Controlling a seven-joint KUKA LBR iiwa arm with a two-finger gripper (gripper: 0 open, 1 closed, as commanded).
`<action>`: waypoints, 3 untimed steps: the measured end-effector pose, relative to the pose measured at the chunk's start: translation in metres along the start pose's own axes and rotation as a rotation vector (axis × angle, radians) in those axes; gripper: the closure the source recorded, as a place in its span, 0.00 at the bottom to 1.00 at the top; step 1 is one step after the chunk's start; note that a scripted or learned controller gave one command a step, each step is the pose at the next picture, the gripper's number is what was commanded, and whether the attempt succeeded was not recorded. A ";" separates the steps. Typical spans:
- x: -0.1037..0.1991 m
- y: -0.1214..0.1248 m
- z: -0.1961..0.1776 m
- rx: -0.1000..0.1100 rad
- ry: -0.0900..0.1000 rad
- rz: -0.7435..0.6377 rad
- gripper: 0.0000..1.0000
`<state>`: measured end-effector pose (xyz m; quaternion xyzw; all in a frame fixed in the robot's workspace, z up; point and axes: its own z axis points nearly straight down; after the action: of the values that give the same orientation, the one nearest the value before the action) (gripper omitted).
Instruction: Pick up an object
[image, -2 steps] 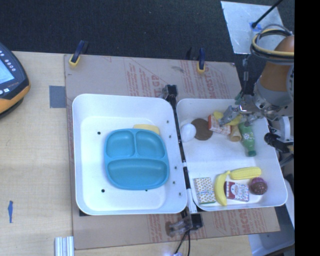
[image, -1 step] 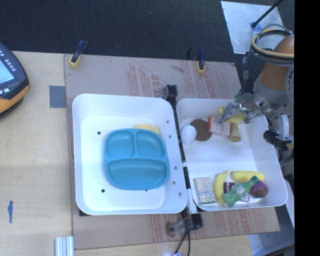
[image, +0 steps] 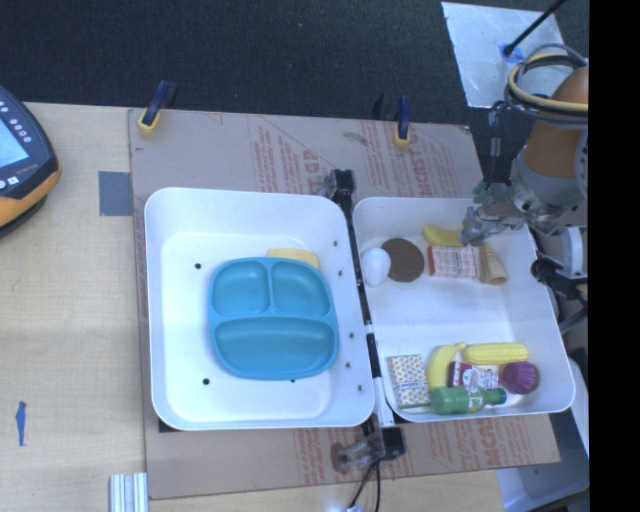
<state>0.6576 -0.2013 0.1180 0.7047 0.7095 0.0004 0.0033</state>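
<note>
1. We see two shallow white bins side by side: the left bin (image: 170, 300) and the right bin (image: 450, 310), fixed close so things can pass between them.
2. A blue divided plate (image: 272, 318) lies flat in the left bin, with a yellow item (image: 292, 258) tucked behind its far edge.
3. The grey arm (image: 545, 140) reaches in from the right, and its gripper (image: 478, 226) hangs low over the right bin's far end, presumably lining up on the cluster there.
4. That cluster holds a brown disc (image: 405, 260), a red-and-white packet (image: 455, 262), a white ball (image: 375, 265) and a yellow piece (image: 440, 236), all near the gripper.
5. At the near end lie a corn cob (image: 495, 352), a purple item (image: 520, 377) and a green bottle (image: 465, 400).
6. We cannot tell how the gripper is set, and nothing shows in its hold.
</note>
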 end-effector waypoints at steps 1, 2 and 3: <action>0.028 0.000 -0.072 0.003 0.004 0.001 1.00; 0.038 -0.015 -0.106 0.005 0.003 0.002 1.00; 0.054 0.000 -0.102 0.004 0.003 0.001 1.00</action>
<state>0.6571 -0.1465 0.2196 0.7049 0.7093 -0.0003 0.0008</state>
